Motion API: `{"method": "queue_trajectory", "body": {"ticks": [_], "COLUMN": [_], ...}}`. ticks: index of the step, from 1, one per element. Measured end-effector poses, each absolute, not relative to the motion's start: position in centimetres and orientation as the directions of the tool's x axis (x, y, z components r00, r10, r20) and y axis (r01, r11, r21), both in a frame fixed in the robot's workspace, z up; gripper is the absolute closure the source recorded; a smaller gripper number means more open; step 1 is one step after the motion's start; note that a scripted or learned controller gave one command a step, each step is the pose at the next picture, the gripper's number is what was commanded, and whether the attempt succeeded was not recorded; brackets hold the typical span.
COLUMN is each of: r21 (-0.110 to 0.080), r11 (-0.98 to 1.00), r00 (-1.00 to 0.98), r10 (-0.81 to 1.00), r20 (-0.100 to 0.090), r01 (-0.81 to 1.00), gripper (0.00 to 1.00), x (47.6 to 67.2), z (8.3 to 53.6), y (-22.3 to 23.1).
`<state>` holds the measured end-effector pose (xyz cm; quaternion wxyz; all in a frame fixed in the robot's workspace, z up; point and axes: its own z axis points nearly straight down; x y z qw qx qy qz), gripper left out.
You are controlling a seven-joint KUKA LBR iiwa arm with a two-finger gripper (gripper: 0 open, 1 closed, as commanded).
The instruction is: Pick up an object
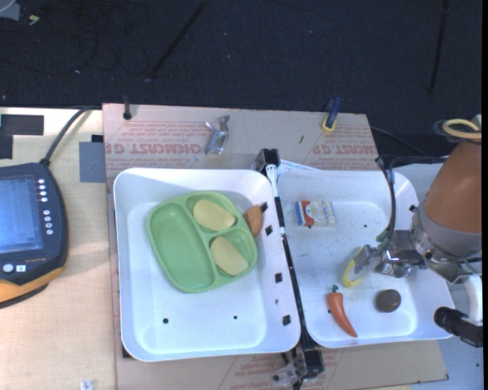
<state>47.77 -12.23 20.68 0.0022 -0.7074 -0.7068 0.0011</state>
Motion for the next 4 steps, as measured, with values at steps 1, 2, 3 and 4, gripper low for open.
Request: {"method": "queue_trajectory", "body": {"ticks": [1, 2, 3, 4], "r21": [0.001, 0.001, 0.002, 0.008], "r11": [-0.002, 0.001, -0.004, 0.001], "r00": [0.002, -0.001, 0.004, -0.001], "r10": [1.0, 1.0, 1.0, 1.0], "r20": [0.0, 0.0, 0.005, -0.006], "r01": [1.0, 1.0, 1.0, 1.0], "gripper": [0.0, 0.0, 1.0, 1.0], "x": [47.7, 54.9, 54.8, 53.8], "z": [10.0, 8.9, 10.1, 9.1], "y": [-12.3, -18.3, -18.1, -12.4]}}
